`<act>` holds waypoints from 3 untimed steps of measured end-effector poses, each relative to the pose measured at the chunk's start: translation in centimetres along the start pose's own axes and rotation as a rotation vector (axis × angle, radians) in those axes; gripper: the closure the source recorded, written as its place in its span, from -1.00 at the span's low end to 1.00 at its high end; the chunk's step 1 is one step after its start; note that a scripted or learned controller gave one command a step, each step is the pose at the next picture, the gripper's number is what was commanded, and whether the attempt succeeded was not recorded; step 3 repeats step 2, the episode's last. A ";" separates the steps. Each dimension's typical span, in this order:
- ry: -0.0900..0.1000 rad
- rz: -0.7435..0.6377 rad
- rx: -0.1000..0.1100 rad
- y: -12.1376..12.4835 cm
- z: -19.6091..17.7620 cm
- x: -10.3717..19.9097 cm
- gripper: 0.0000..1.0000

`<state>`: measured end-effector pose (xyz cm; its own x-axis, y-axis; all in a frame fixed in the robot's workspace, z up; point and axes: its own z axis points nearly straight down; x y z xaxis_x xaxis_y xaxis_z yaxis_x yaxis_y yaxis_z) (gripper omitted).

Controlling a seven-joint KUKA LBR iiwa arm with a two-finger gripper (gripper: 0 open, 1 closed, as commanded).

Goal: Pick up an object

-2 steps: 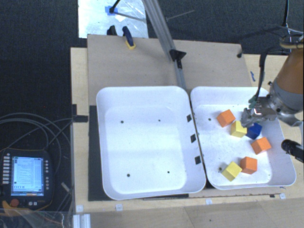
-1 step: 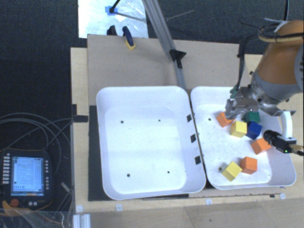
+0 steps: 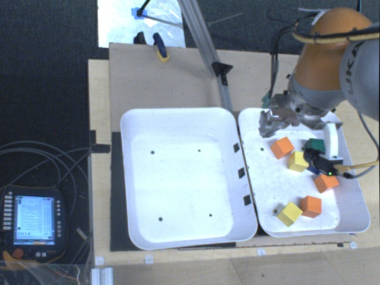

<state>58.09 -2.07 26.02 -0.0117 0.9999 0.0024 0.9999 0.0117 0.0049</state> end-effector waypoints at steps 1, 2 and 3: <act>0.000 0.000 0.000 1.9 -0.7 5.0 1.00; -0.001 0.001 0.002 3.3 0.5 10.4 1.00; -0.001 0.001 0.002 3.3 0.5 10.4 1.00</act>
